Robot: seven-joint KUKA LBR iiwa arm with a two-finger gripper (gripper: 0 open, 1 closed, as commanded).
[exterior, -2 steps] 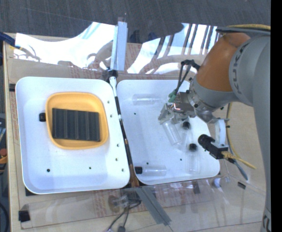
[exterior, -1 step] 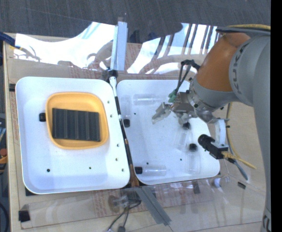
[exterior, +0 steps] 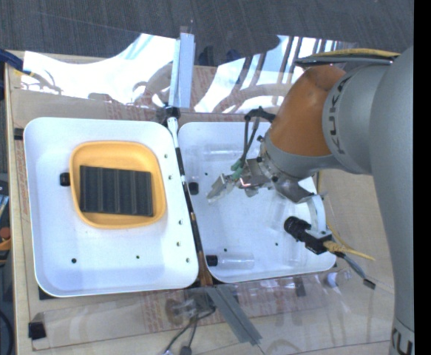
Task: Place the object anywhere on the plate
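Note:
A yellow plate (exterior: 117, 156) with rounded corners lies in the left bin (exterior: 52, 257). A dark ribbed rectangular object (exterior: 119, 191) rests flat on the middle of the plate. My gripper (exterior: 232, 183) hangs over the middle of the right bin (exterior: 237, 228), well to the right of the plate and apart from the dark object. The grey arm with its orange band (exterior: 304, 120) covers the right bin's far right part.
A raised rim (exterior: 185, 198) divides the two bins. A small black piece (exterior: 65, 178) sits at the plate's left edge. A faint clear item (exterior: 233, 259) lies near the right bin's front wall. A black fitting with cables (exterior: 307, 235) hangs below the wrist.

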